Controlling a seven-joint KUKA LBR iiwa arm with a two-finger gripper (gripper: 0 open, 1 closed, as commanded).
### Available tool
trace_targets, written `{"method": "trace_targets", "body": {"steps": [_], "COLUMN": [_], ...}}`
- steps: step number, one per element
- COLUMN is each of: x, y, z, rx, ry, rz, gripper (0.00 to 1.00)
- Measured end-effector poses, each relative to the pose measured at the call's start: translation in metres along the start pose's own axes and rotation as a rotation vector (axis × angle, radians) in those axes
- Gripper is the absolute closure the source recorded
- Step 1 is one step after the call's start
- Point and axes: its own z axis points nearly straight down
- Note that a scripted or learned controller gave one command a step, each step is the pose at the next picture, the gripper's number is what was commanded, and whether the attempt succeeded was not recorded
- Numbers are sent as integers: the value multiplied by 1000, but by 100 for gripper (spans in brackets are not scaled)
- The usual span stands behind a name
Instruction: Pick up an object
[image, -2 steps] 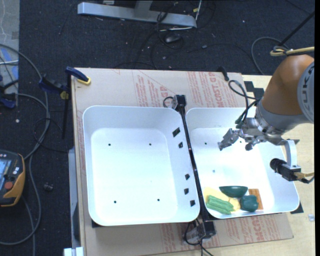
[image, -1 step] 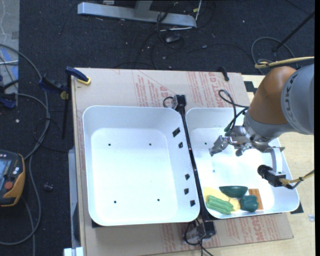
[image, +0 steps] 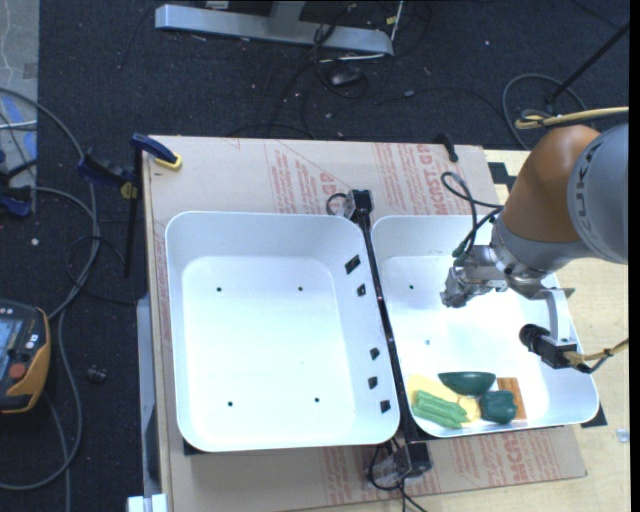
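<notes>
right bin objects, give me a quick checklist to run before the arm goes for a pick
1. Targets present: ok. A green ridged object, a dark green bowl-shaped piece, a teal lump, a yellow flat piece and an orange block lie at the near edge of the right bin.
2. Gripper over that bin: ok.
3. Gripper above a target: not ok, it hangs farther back over bare floor.
4. Objects separated: not ok, they crowd together.
5. Finger state: cannot tell.
6. Room beside the bin wall: cannot tell.
</notes>
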Motion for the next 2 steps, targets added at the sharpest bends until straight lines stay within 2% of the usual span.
{"method": "trace_targets", "body": {"steps": [2], "x": [-5], "y": [5], "z": [-99], "rx": [-4], "ry": [-1], "rz": [0], "gripper": [100]}}
